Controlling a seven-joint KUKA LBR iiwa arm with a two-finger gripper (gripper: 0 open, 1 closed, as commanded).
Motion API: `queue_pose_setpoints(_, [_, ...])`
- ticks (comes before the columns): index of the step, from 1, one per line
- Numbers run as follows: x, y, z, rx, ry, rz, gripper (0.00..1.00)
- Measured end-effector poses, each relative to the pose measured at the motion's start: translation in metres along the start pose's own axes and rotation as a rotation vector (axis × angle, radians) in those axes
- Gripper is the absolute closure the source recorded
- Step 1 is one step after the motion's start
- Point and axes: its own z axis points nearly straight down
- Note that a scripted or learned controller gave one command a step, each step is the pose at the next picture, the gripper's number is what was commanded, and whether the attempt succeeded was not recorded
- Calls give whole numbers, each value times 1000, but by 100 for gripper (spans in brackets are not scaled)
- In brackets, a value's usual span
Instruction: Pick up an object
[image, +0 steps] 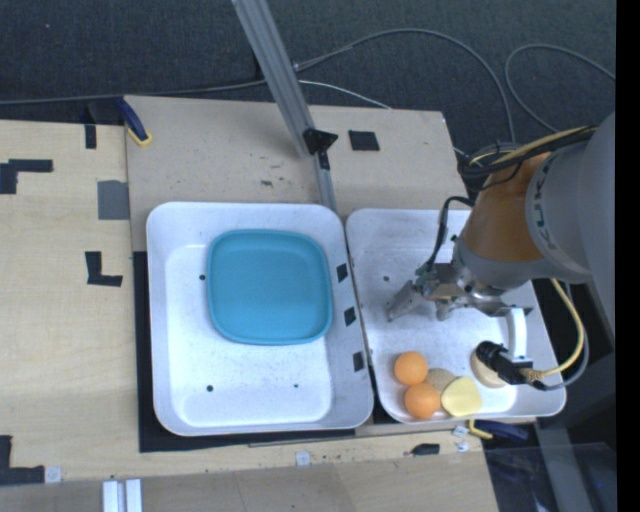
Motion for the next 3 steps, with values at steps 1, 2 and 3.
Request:
queue_pose_setpoints(1, [0,1,-12,-4,0,0,100])
queue_pose_setpoints(2, [6,1,-73,-9,-1,0,100])
queue_pose_setpoints(3, [6,1,-125,-9,-1,0,100])
